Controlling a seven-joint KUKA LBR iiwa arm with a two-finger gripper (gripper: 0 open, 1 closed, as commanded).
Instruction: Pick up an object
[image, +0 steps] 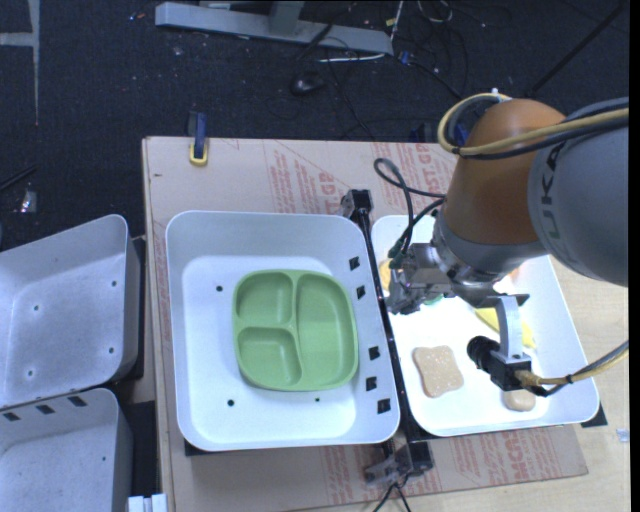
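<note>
Arm's tool (432, 290) down low in the right bin, grip state impossible to call from up here.

The wrist bulk sits right on top of it, so I can't tell whether it has anything. Closest to it, a flat tan toast-shaped piece (438, 369) lies toward the front edge of the shallow white right-hand bin (570, 300), with a small beige lump (519, 400) by the front right corner. Next door, the white left-hand bin (195, 300) carries a pale green plastic divided plate (295, 330) at its centre, all on the table (250, 170).
</note>
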